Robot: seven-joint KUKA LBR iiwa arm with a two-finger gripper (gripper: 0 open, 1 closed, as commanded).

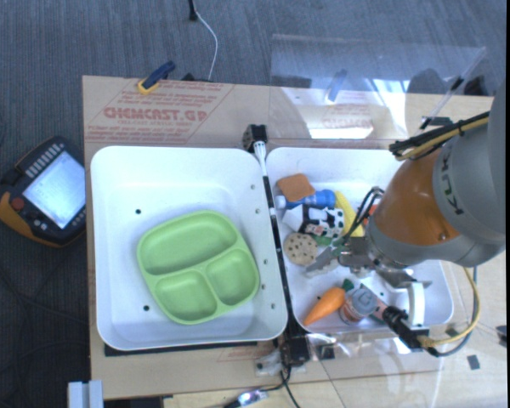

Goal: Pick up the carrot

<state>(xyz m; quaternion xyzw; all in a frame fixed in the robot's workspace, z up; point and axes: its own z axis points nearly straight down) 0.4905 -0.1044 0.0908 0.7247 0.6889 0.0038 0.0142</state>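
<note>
The carrot (322, 305), orange with a green top, lies near the front wall of the right bin (438, 308), tip pointing front-left. My gripper (338, 257) hangs just behind the carrot, between it and a round speckled cookie (299, 247). The grey wrist with its orange band (412, 215) covers the middle of that bin. Nothing of the carrot shows inside the gripper.
A small can (362, 303) touches the carrot's right side. Behind the gripper lie an orange block (296, 186), a blue item (322, 199), a black-and-white toy (324, 221) and a yellow banana (345, 212). The left bin (119, 185) holds a green divided plate (200, 266).
</note>
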